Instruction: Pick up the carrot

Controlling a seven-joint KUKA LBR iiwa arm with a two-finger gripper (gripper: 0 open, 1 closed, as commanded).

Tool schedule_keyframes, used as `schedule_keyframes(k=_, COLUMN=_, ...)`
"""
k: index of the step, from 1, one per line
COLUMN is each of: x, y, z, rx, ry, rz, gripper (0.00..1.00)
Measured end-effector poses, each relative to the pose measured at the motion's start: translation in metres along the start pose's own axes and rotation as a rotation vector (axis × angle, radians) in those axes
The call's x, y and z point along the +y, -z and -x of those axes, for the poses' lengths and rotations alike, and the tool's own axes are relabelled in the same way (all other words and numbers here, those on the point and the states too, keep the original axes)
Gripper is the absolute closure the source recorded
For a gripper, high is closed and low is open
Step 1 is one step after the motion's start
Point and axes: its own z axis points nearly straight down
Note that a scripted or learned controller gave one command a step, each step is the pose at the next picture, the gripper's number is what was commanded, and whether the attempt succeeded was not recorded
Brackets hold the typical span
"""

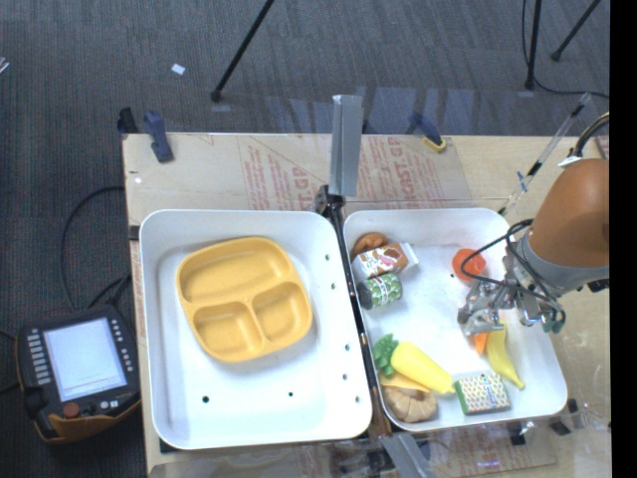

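Carrot [481, 343] peeks out right beneath the pincer [485, 319], beside the banana [505, 358]. Looks like light, stiff, smooth plastic; I'd pinch across its middle. Finger spread, I cannot tell.

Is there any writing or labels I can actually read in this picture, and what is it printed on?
Red print on the cardboard sheet under the bins: seen upside down and too blurred to read.
Labels on the two small cans in the right bin: too small to read.
Pattern on the small box near the right bin's front: no legible words.
Screen of the handheld controller at left: washed out, nothing legible.
So no text can be quoted reliably.
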Motion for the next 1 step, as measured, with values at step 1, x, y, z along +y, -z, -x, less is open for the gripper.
schedule_keyframes(k=1, x=-0.0028, y=0.0034, z=-0.0802, rx=-0.014, ry=0.190, rz=-0.003, gripper=1.00)
